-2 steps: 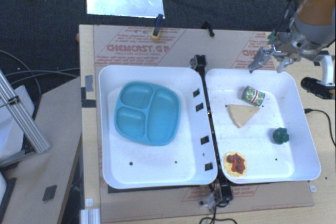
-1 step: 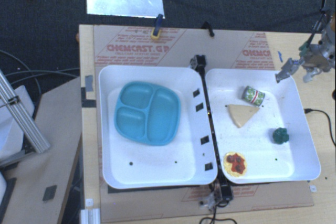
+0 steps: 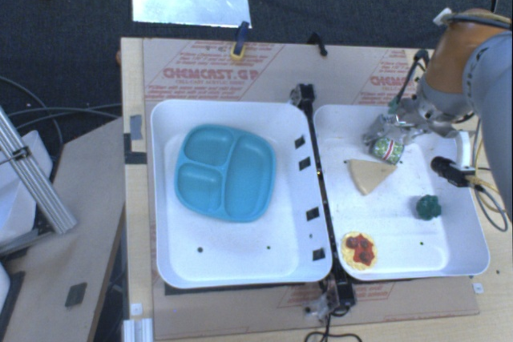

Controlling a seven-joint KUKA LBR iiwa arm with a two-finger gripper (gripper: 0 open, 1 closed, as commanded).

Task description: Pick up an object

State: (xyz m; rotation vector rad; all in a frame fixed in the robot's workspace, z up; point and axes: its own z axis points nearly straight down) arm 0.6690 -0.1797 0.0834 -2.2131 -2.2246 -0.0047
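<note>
Claw [image 3: 390, 132] is down in the right bin [image 3: 457, 252], far end, right on top of a small can [image 3: 389, 149] with a green, white and red label. I can't tell how the claw is set from this angle, or whether it has the can; the metal parts and the can blur together. Can lies tilted on the bin floor, at the claw's tip.

Just near of the can I see a tan wedge [image 3: 369, 173], close by it but not clearly touching. Further right and nearer, a dark green lump [image 3: 429, 207] sits alone. Near edge of the same bin: small round pizza piece [image 3: 359, 249], yellow rim, red top.

Left bin [image 3: 172, 252] has a blue divided plate [image 3: 225, 173], flat, roughly centred.

Arm [image 3: 473, 60] comes in from the far right, orange band above the wrist.
</note>
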